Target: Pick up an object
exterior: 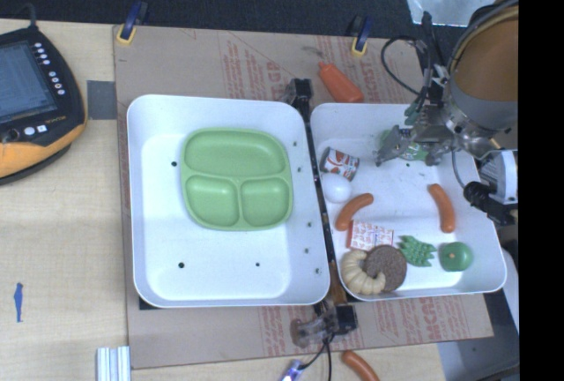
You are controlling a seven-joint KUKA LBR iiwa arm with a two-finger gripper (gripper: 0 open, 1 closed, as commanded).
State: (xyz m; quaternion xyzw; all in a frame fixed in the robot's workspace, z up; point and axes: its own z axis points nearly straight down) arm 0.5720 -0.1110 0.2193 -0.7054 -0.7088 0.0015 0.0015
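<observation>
the gripper (407,146) is hanging over the upper part of the right bin (493,284), above bare floor; whether it is apart or together cannot be told here, and nothing is showing in it. candidate objects are lying lower in the same bin: a small can (339,163), a white egg (336,189), two sausages (353,210) (442,206), a card packet (370,235), a green apple (456,257), a bagel (361,274) touching a brown cookie (386,266). the left bin (141,194) is holding a green divided plate (236,178). judgement: the right-hand sausage is lying apart from its neighbours, so closing across its narrow width looks cleanest; avoiding the crowded bagel corner seems wise.
</observation>
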